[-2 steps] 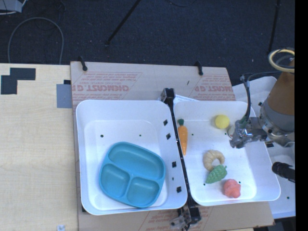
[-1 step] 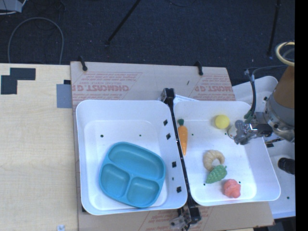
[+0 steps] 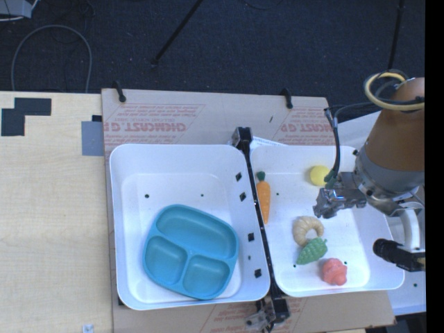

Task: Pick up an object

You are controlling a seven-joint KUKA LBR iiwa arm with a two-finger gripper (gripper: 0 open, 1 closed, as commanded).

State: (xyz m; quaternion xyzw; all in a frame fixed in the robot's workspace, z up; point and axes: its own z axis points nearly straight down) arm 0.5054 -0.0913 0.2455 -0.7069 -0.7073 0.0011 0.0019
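Observation:
In the right bin (image 3: 284, 276) lie a toy carrot (image 3: 263, 198) by the left wall, a yellow lemon (image 3: 318, 175) at the back, a beige croissant (image 3: 306, 227) in the middle, a green leafy piece (image 3: 313, 250) just below it and a red strawberry (image 3: 334, 271) near the front. My gripper (image 3: 326, 207) hangs over the right part of this bin, just right of and above the croissant and below the lemon. I see nothing between its fingers.
The left bin (image 3: 132, 179) holds a blue divided plate (image 3: 191, 251). A black divider clip (image 3: 243, 140) sits at the wall between the bins. The arm's orange band (image 3: 397, 137) and grey wrist cover the right bin's right edge.

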